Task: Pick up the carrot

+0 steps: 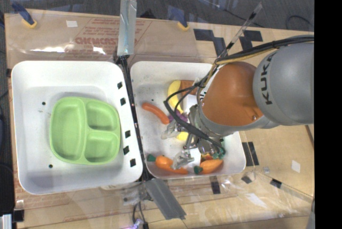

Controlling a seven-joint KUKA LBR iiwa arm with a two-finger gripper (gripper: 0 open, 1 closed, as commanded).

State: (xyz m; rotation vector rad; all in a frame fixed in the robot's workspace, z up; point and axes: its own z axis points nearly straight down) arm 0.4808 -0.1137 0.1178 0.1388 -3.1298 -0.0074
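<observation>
An orange carrot [166,163] with a green top lies along the front wall of the right bin [140,89]. A second orange carrot-like piece [211,166] lies to its right, partly under the arm. My gripper [179,144] hangs low over the front of this bin, just above the left carrot. Its two silver fingers [185,158] stand apart, open, with a small yellow piece [183,137] showing between them. The carrot is not between the fingers. The orange wrist band [230,97] hides the bin's right half.
A red-orange sausage-shaped toy [155,112] and a yellow fruit [175,91] lie further back in the right bin. The left bin [32,78] holds a green divided plate [84,129]. Black cables [176,98] loop beside the wrist.
</observation>
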